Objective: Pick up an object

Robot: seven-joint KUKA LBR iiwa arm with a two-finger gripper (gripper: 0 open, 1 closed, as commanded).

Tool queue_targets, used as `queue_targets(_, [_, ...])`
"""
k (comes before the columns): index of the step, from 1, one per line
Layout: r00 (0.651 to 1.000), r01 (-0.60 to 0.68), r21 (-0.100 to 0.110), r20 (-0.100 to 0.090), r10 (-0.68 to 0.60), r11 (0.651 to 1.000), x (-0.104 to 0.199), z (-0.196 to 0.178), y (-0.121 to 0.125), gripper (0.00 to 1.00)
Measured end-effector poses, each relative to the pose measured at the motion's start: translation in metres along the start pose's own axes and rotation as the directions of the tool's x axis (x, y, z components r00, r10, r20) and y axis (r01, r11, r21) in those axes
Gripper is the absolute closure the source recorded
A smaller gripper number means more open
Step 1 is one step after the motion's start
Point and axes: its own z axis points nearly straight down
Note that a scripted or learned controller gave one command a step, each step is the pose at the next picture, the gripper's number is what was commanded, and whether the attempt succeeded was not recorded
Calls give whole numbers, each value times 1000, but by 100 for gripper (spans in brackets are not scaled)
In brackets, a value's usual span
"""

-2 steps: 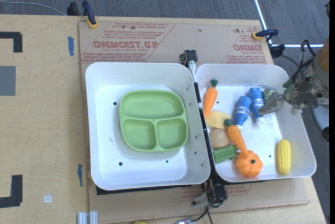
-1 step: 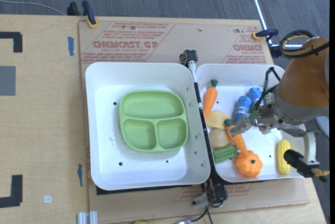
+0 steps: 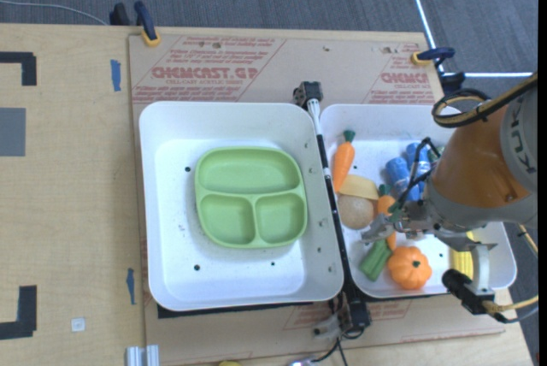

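Observation:
The right bin holds several toy foods. An orange carrot lies at its left, with a pale yellow wedge and a brown potato-like piece below it. A blue object sits near the middle. A green piece and a round orange fruit lie by the front wall. My gripper is low in this bin, between the brown piece and the orange fruit, over a small orange item. The arm's orange band hides the bin's right part.
The left bin carries a green three-compartment plate. A yellow object peeks out beneath the arm at the right bin's front right. Clamps sit between the bins at the back and at the front.

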Motion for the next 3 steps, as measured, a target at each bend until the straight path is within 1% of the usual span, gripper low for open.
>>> queue_targets(1, [1000, -1, -3, 1, 1, 1000, 0, -10, 1, 100])
queue_targets(2, [1000, -1, -2, 1, 1, 1000, 0, -10, 1, 0])
queue_targets(3, [1000, -1, -5, 1, 1, 1000, 0, -19, 1, 100])
